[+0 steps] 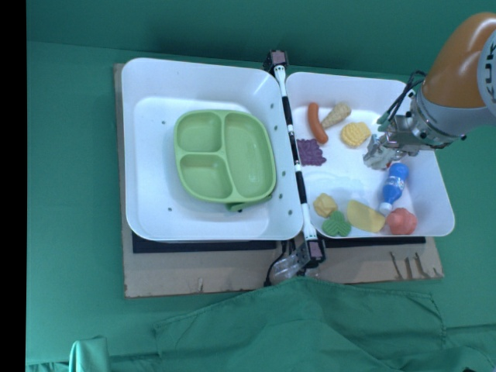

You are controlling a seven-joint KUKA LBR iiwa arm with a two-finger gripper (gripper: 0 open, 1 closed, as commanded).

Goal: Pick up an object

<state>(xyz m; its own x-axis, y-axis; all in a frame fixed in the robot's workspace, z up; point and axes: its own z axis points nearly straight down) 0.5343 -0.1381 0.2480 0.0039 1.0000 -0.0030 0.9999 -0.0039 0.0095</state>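
- Green cloth (310,324) bunching along the bottom edge.
- Arm (465,60) reaching in from the right w/ "KUKA" partly showing; gripper (380,152) hovering over right bin (434,184), beside blue bottle (394,184); can't tell its state.

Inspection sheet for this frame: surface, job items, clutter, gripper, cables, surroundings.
Surface: two white bins; left bin, right bin, on cardboard over green cloth.
Job's things: right bin holds a sausage, corn cob, yellow round piece, purple grapes, blue bottle, yellow wedge, green piece, small yellow piece, red-orange piece.
Clutter: green divided plate in left bin.
Gripper: gripper above right bin, beside the bottle's top.
Cables: dark cable at wrist.
Surroundings: rumpled green cloth in front.
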